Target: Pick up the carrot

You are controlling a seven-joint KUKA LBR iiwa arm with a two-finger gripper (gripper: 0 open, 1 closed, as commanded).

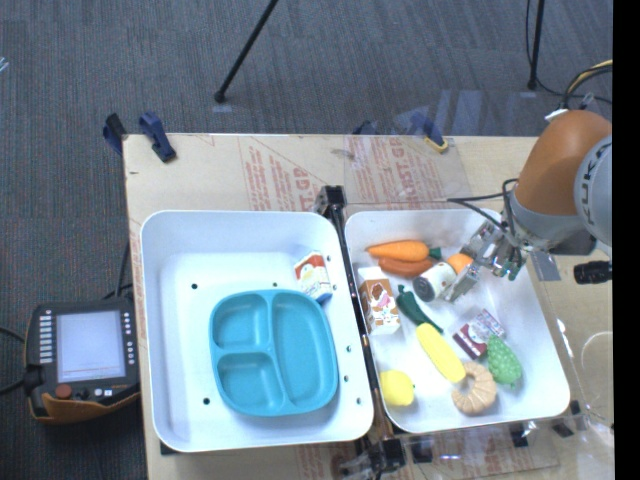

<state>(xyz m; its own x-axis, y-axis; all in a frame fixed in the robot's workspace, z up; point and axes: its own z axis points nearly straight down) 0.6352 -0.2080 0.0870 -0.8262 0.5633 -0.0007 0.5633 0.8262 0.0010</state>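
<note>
- Camera view, task object: we locate the carrot (401, 255) in the right bin (556, 368), lying on its side near that bin's far wall, its green top pointing toward the arm.
- Camera view, gripper: the gripper (478, 263) sits over the right bin, just to the right of the carrot's green end, with the orange-banded wrist behind it. Nothing is between the fingers; we cannot tell from this angle how far apart they stand.
- Step in hand: we judge this to be the approach phase. The carrot rests on the bin floor and is not yet grasped.
- Next move: we expect the gripper to need a short shift toward the carrot's mid-body, then a descent with the fingers set across its narrow width.
- Obstructions: a small cylindrical can (436, 282) lies just beside the carrot's green end, directly under the gripper; a carton (380, 304) and a dark green vegetable (418, 309) lie near the carrot's front side.
- Edges: the far wall of the right bin runs close behind the carrot, and the divider between the bins lies near its tip.
- Open room: the left bin (180, 258) holds a blue plate (273, 352), well apart from the work area. Above the carrot the space is free.
</note>
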